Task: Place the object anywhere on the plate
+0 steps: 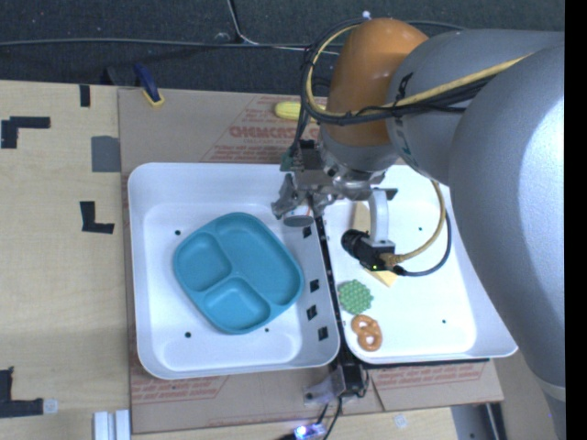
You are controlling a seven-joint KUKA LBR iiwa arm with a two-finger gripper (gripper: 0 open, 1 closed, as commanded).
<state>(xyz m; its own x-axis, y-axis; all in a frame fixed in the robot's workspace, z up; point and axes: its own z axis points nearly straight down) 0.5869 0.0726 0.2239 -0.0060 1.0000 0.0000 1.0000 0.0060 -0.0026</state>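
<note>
- One blue plate (237, 271) lies bare in the left bin (151, 328), ready to receive.
- Gripper (295, 207) hovers at that bin's right edge; its grip cannot be told.

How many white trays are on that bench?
2. The shallow left white bin holds the blue divided plastic plate; the right white bin adjoins it, partly under the grey robot arm.

grey arm, orange band

the arm (495, 108) wears a smooth, rounded grey casing, broad and slightly glossy. a bulging orange band (367, 71) sits just above the wrist (353, 174), which is darker grey metal. thin black and yellow cables (309, 71) loop round the band.
</note>
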